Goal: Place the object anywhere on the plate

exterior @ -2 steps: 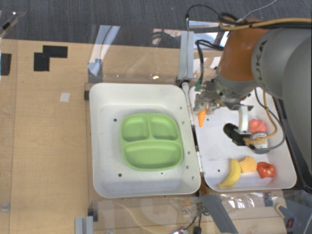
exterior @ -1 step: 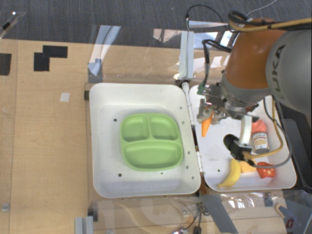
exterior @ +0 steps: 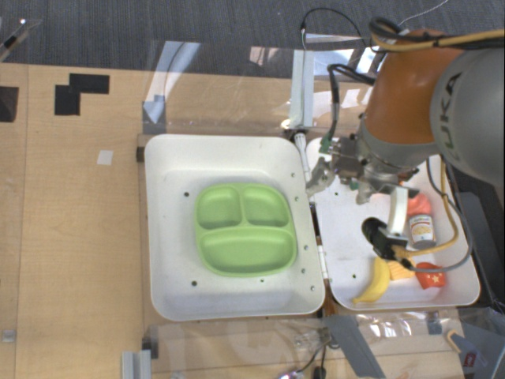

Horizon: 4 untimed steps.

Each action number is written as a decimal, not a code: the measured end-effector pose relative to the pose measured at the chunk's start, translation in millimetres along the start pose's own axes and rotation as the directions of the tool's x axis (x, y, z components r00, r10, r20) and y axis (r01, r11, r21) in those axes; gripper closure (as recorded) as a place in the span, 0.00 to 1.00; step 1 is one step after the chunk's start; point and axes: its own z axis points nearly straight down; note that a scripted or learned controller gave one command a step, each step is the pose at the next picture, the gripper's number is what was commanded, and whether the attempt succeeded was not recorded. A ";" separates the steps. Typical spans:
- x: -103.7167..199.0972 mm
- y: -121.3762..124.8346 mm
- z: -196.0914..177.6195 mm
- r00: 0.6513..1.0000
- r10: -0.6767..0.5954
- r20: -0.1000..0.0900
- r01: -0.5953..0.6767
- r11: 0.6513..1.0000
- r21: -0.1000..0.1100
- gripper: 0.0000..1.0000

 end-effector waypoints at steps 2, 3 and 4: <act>-16.7 -48.0 65.6 0.933 0.360 -0.002 -0.360 0.933 0.001 1.00; 64.4 -16.9 -25.1 0.953 0.303 0.000 -0.303 0.953 0.000 1.00; 33.5 49.9 -64.9 1.000 -0.018 0.000 0.018 1.000 -0.001 1.00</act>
